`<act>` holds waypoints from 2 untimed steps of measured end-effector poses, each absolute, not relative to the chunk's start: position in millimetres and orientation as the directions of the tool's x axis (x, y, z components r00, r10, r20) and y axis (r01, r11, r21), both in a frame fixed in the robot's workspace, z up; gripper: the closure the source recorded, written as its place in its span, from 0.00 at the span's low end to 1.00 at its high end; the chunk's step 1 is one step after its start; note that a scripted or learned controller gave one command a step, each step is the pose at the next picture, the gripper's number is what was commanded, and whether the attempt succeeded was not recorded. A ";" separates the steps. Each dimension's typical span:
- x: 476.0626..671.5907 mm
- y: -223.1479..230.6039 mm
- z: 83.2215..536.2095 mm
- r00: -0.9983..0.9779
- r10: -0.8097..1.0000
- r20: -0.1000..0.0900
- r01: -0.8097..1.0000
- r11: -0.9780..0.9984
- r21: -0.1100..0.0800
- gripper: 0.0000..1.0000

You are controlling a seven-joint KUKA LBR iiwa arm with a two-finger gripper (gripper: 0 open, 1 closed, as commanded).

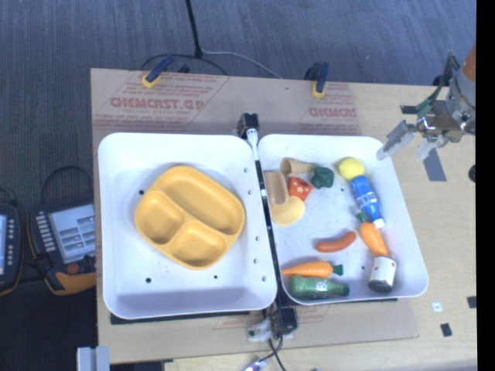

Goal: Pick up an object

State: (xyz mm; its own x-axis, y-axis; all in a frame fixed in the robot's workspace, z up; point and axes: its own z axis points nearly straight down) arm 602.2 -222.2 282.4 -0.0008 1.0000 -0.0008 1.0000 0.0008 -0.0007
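Observation:
My gripper [410,147] hangs above the bench just past the right bin's far right corner, its two grey fingers spread open with nothing between them. The right bin [406,207] holds toy food: a yellow lemon [350,167], a blue bottle [365,196], an orange carrot [374,239], a red sausage [336,243], a second carrot [309,269], a green bottle [319,287], a small white can [382,273], a red tomato [298,188], a green piece [322,178], and tan wooden pieces [280,195].
The left bin [116,230] holds a yellow divided plate [189,216]. A black clamp [249,124] sits between the bins at the far edge. Blue and yellow clamps [157,70] pin the cardboard sheet. Devices lie off the bench at left.

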 end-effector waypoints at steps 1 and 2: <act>617.9 -170.4 112.2 -0.229 0.973 0.001 0.973 0.229 -0.003 0.00; 605.4 -186.9 93.8 -0.565 0.825 -0.009 0.825 0.566 0.009 0.00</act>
State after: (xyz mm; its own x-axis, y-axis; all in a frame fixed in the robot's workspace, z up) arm 605.4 -186.9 93.8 -0.5654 0.8247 -0.0088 0.8247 0.5655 0.0093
